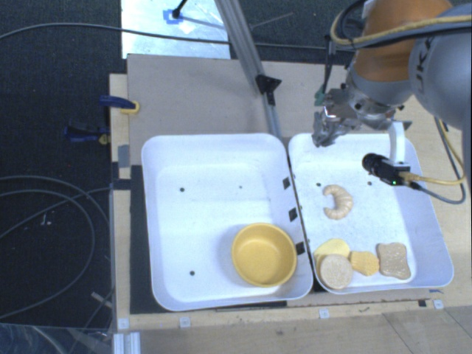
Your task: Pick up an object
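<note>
Over the far edge of the right bin (424,220) hangs the tool (322,137), its dark fingers drawn close together at the tip and nothing between them. Just below it on the bin floor lies a pale croissant (338,201), well clear of the fingertips. Farther down from the tool, along the near wall, sit a yellow disc (332,248), a round cracker (336,271) overlapping it, an orange chunk (364,262) and a slice of toast (394,260), all bunched in a row. Down and to the tool's left, across the divide, the left bin (184,161) holds a yellow bowl (263,254) upright near its near corner.
</note>
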Controlling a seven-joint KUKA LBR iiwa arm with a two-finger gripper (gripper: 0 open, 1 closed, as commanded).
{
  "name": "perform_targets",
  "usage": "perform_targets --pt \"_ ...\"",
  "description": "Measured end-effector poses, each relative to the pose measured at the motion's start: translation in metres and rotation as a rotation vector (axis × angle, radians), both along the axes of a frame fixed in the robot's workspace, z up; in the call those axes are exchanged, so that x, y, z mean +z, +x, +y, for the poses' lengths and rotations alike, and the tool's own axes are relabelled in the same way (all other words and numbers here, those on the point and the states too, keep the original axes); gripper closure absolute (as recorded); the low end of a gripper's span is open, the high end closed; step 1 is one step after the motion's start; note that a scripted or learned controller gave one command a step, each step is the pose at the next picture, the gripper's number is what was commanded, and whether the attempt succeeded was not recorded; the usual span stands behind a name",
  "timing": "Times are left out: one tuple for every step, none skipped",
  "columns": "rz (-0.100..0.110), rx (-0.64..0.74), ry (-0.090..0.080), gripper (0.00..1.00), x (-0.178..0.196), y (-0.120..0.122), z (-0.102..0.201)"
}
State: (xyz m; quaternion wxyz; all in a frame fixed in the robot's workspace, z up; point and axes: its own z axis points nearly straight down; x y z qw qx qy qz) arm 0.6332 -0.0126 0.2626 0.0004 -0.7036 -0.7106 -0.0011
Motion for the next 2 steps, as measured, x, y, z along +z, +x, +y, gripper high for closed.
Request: perform_targets --pt "0.002 0.000 -0.001 1.00 -0.016 -0.014 0.054" --pt "0.002 -0.001 -0.001 1.00 -0.030 -0.030 0.101"
